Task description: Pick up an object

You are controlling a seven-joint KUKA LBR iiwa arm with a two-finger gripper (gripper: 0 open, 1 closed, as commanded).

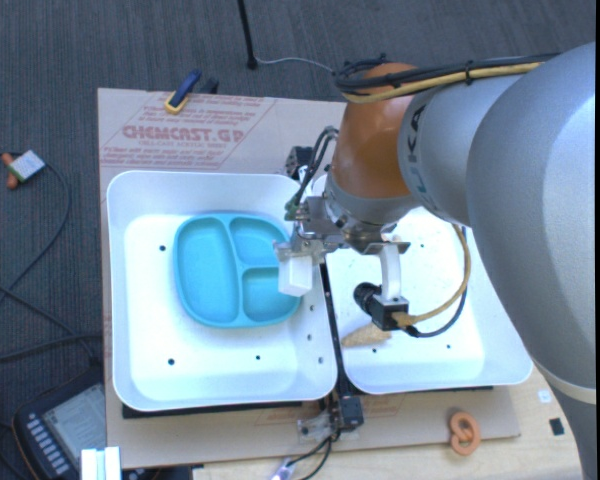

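Note:
A light blue divided plate [225, 268] lies in the left white bin [145, 368]. A small tan wedge-shaped object [366, 336] rests near the front left of the right white bin [460, 358]. My gripper [294, 271] hangs low over the plate's right rim, close to the wall between the two bins. Its white tip covers part of the plate's edge. I see nothing held in it. The big grey arm with its orange band [375, 148] hides much of the right bin.
A black connector [378, 306] on a yellow cable dangles from the wrist over the right bin. An orange ring [464, 431] lies on the bench at the front right. A blue and yellow tool [183, 90] sits on the cardboard behind the bins.

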